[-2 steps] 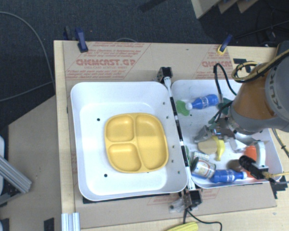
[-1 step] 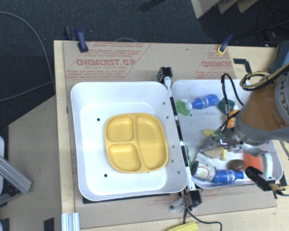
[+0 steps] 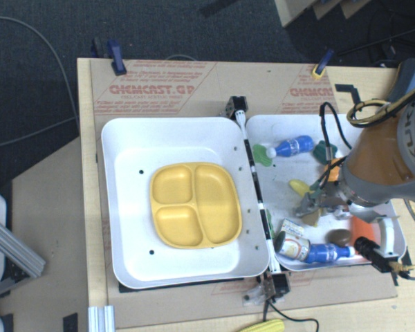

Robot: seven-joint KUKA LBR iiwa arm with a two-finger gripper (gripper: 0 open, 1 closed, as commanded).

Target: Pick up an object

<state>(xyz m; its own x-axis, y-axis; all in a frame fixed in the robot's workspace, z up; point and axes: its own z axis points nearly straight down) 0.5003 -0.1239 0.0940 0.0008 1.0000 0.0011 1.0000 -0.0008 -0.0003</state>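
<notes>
Arm: the grey arm [image 3: 380, 161] with its orange band reaches in from the right and hangs low over the middle of the right bin, its wide body covering much of that bin's right half.

End effector: the end effector [image 3: 317, 200] sits at the arm's lower left end, down among the clutter in the right bin; whether it is wide, narrow or holding anything, I cannot tell, since the tips merge with the things beneath them.

Right bin: the shallow white right bin [image 3: 263, 126] holds all the loose things.

Blue bottle at the back: a small blue bottle [image 3: 293, 146] lies on its side near the bin's far edge, with a green piece [image 3: 264, 154] just beside it on the left.

Yellow piece: a small yellow piece [image 3: 299, 186] lies near the bin's centre, just beside the end effector.

Blue bottle at the front: a second blue bottle [image 3: 325, 254] lies along the near wall, next to a white labelled container [image 3: 292, 230] on its left.

Orange thing: an orange thing [image 3: 364, 227] shows under the arm, at the bin's right.

Left bin: the white left bin [image 3: 121, 185] holds a yellow divided plate [image 3: 195, 205] with three compartments, lying flat near its centre.

Bench: the tan bench [image 3: 166, 81] carries both bins side by side, touching along a black-clipped seam.
</notes>
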